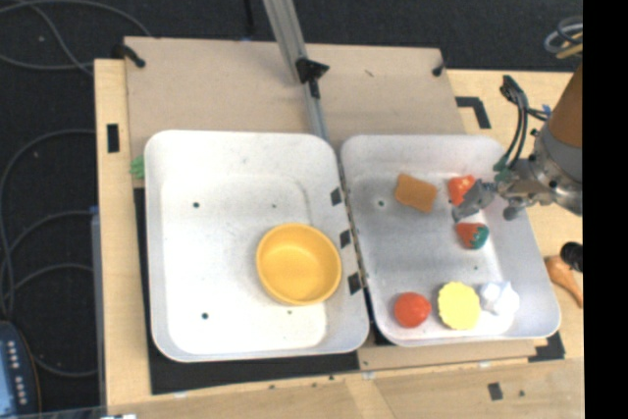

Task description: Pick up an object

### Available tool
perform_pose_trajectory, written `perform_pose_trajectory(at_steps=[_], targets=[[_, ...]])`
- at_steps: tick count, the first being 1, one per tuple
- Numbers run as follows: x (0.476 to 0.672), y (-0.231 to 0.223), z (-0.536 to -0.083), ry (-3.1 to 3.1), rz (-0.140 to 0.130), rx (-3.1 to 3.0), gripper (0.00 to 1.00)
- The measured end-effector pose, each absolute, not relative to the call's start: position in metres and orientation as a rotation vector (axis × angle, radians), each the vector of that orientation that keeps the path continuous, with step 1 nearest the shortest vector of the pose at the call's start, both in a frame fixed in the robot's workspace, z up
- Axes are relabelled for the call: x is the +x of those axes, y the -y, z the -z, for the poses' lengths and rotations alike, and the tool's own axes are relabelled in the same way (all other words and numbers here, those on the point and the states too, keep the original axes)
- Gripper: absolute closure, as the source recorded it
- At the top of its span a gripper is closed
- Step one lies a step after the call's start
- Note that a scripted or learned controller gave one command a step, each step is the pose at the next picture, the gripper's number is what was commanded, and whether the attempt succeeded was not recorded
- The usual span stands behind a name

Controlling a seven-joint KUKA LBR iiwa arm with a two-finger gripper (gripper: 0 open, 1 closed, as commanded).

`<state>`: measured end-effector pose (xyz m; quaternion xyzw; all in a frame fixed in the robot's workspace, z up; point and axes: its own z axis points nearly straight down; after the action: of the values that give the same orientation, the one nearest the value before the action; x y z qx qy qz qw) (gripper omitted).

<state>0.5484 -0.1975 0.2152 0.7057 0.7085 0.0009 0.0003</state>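
The gripper (483,199) hovers near the right bin's (432,152) far edge, finger state unclear, and should centre over the red piece (461,188) before descending.

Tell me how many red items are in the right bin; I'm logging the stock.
3: a red piece by the end effector, a red-and-green one just below it, and a red ball at the front. The arm may hide others.

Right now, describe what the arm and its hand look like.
The arm shows an orange-brown band above a grey wrist, with dark cables looping beside it. The hand is grey metal with dark parts; its details are too blurred to make out.
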Motion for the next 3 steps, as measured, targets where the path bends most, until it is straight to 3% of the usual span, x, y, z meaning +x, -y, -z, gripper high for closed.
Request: perform_pose_trajectory(at_steps=[1,3], targets=[[0.549,0.197,-0.215,-2.225,-0.004,2.217,0.0],[0.546,0.201,-0.099,-2.22,0.007,2.224,0.0]])
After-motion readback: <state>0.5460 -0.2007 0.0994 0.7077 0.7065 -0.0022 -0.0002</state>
